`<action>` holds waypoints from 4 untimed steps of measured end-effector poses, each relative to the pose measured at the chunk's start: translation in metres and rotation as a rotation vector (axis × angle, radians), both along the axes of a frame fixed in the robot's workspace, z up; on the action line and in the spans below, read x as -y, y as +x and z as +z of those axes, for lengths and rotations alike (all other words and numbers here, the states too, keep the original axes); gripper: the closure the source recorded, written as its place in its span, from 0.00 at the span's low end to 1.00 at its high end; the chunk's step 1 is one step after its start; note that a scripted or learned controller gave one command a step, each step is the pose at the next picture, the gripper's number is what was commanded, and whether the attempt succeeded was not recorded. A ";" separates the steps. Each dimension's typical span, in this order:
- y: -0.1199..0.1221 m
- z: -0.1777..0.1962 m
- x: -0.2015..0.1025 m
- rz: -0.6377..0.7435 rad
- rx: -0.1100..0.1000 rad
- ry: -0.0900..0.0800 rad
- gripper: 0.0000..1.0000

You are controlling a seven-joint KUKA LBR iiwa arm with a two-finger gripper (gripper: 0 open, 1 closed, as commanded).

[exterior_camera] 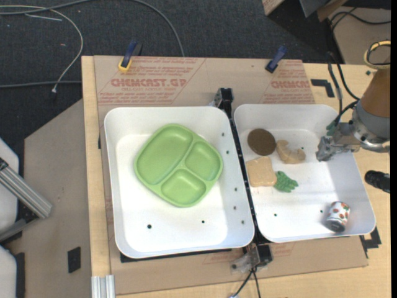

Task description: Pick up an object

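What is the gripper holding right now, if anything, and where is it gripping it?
Nothing visible. The gripper hangs over the right bin near its right wall, apart from the food pieces and the small can.

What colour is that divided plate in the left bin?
The divided plate is light green all over, with three compartments. It shows plainly in the camera view, lying in the left bin.

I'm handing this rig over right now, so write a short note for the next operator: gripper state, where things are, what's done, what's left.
Gripper: above the right bin's far right side, nothing seen in it.
Right bin: brown disc, tan lump, beige slab, green piece, small patterned cup near the front right corner.
Left bin: green divided plate.
Done: no pick yet.
Left: grasp and lift one object.
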State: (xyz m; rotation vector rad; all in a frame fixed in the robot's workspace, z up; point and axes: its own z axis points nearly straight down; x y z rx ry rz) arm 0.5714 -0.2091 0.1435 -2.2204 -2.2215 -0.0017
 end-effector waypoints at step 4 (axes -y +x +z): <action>-0.004 0.154 -0.037 0.004 -0.003 0.001 1.00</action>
